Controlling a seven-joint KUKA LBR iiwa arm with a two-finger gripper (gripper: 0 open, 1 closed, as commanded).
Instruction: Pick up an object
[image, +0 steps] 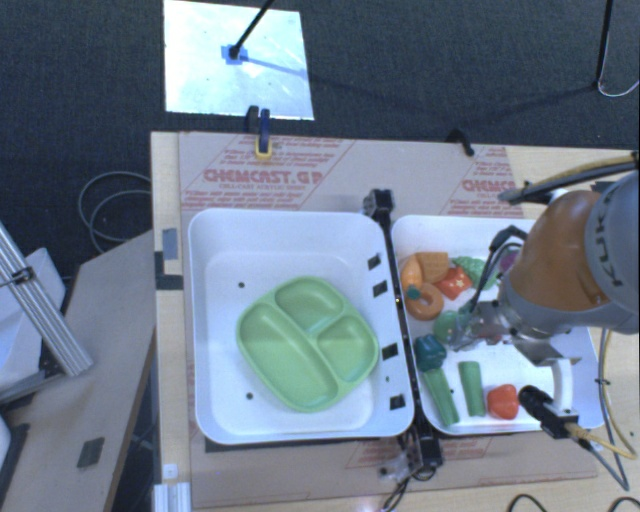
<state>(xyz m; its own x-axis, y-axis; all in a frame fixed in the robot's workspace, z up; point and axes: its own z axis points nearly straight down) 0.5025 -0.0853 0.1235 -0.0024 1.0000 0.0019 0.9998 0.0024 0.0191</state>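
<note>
Toy vegetables (470, 388) beside the green divided plate (306, 342) look light, rigid, slippery; grip mid-body. Hand (468, 330) above them; grip state unclear.

Divided plate (306, 343) in left bin (215, 250); toys (436, 283) perhaps heaped right.

We saw small toy foods crowded in the right bin (415, 232): an orange ring (424, 300) beside an orange block (434, 265) and a red piece (453, 282); nearer the front lay a teal piece (430, 352), two green sticks (440, 396) (471, 387) and a red-orange lump (503, 401).
</note>
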